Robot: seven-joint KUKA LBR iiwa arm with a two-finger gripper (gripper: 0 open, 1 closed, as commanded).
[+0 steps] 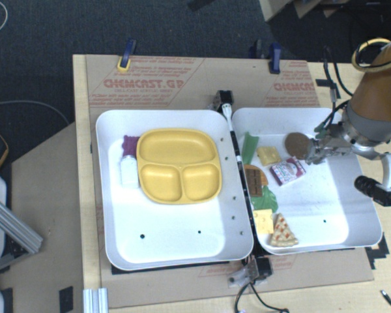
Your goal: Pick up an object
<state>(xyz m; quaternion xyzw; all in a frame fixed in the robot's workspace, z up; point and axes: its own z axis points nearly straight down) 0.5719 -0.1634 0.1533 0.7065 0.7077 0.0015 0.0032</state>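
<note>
My gripper (316, 152) hangs over the right bin (326, 220) near its upper right, just right of a round brown cookie (297, 145). The fingertips point down toward the bin floor beside the cookie. A small red-and-white packet (287, 171) lies just below and left of the gripper. Further left in this bin lie a yellow cheese square (269, 155), a green strip (249, 147), a brown chocolate piece (253, 178), a green leaf (264, 199), a yellow block (263, 221) and a pizza slice (282, 232).
The left bin (166, 240) holds a yellow three-part plate (179, 165), with a purple item (130, 145) and a white bottle (128, 171) at its left. The grey arm with its orange band (375, 90) comes in at the right edge. Blue clamps hold the board at the top.
</note>
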